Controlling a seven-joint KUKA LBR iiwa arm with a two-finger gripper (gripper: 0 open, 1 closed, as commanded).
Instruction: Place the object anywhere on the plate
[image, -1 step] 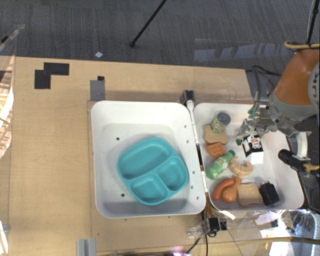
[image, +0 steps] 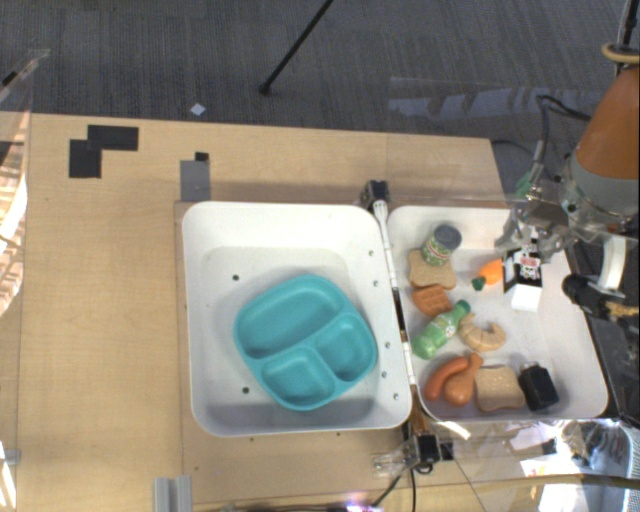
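A teal plate (image: 304, 343) with three compartments lies in the left bin (image: 210, 290), with nothing on it. My gripper (image: 524, 268) hangs over the upper right part of the right bin (image: 590, 350), reaching in from the right. A small orange carrot-like toy (image: 488, 272) with a green tip lies just left of the gripper. From this slanted view I cannot tell whether the two touch. Nothing shows as held.
The right bin holds several toy foods: a grey-lidded jar (image: 440, 243), a bread slice (image: 429, 269), a brown waffle piece (image: 432, 299), a green bottle (image: 439, 331), a bagel (image: 483, 336), a sausage (image: 452, 379), a loaf piece (image: 497, 389) and a black block (image: 538, 387).
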